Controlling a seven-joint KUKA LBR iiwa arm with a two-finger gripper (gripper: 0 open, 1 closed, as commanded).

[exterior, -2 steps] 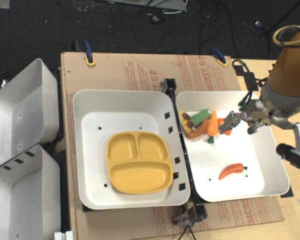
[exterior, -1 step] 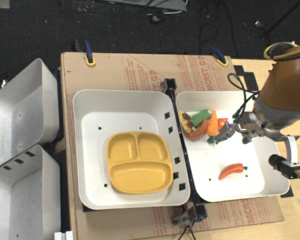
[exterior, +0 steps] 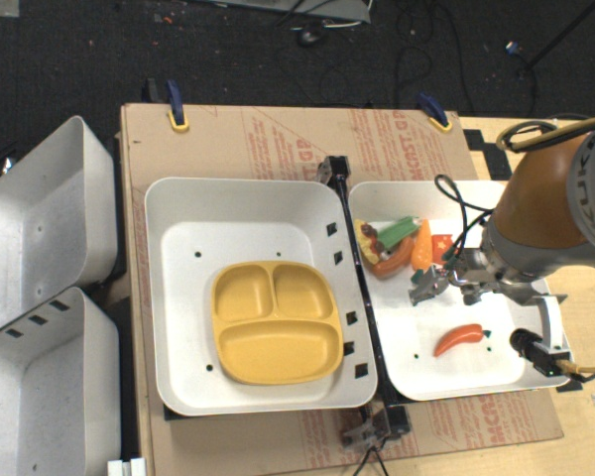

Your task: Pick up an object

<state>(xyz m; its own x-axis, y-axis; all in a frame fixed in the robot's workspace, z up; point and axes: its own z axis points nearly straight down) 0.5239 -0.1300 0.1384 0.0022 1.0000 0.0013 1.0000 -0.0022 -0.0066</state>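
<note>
My gripper (exterior: 428, 285) hangs low over the middle of the right bin (exterior: 496, 373), with the arm coming in from the right. Just up and left of it lies a cluster of toy food: a green piece (exterior: 398, 230), an orange-red pepper (exterior: 394, 259), an orange block (exterior: 422, 243) and a small red piece (exterior: 438, 249). A red chilli (exterior: 459, 338) lies alone on the bin floor, below and to the right of the gripper. I see nothing between the gripper's tips.
The left bin (exterior: 178, 266) holds a yellow divided plate (exterior: 276, 321). A dark divider (exterior: 357, 276) runs between the two bins. Two tilted white bins (exterior: 40, 226) stand off the bench at far left. Bare floor shows in the right bin's lower part.
</note>
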